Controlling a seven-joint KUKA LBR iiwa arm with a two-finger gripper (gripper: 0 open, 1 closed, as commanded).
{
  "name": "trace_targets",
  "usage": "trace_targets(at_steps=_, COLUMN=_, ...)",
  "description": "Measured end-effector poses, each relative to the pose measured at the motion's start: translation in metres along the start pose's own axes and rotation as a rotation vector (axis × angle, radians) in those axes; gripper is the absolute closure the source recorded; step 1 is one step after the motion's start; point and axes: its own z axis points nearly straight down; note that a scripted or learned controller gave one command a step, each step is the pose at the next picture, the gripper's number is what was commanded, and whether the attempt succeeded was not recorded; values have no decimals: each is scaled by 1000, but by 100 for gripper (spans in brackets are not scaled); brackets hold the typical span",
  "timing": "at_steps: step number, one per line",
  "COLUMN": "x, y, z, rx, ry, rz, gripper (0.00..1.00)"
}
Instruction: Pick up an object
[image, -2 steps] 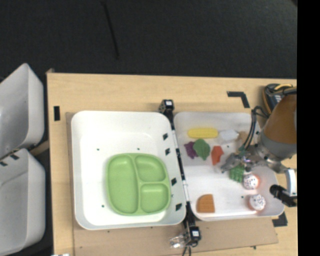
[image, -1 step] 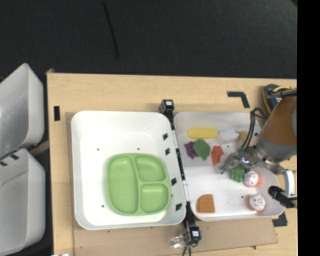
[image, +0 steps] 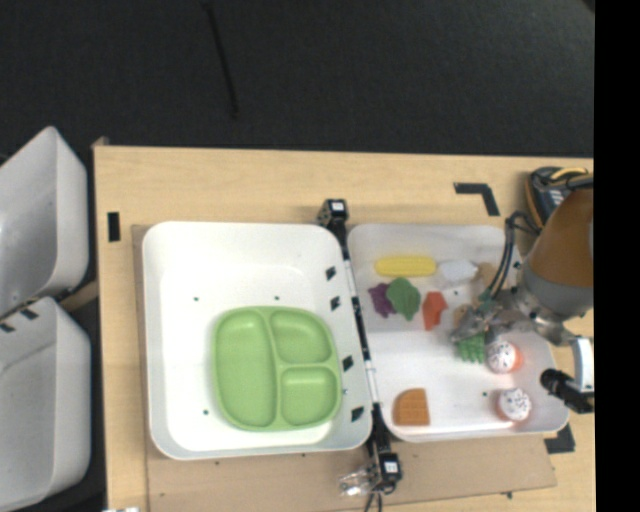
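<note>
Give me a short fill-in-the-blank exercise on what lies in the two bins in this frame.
1. The green plastic divided plate lies in the ____ bin.
2. That plate has ____ compartments.
3. The yellow toy corn cob lies in the ____ bin.
4. The orange-brown waffle-like square sits near that bin's ____ edge.

Missing words: left; three; right; front

Pale wood surface (image: 230, 185) against a dark floor (image: 300, 70).

The surface is light tan with small black marks near its left and far edges. Beyond its far edge the floor is black and dim, crossed by a thin dark cable (image: 222, 60). Off the left edge stand two white rounded units (image: 35, 300), one behind the other. The light is even and soft.
</note>
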Motion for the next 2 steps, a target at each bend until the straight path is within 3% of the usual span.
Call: trace_targets(at_steps=2, x=13, y=-5, z=-117, rx=-4, ry=0, rz=-12, gripper=100)
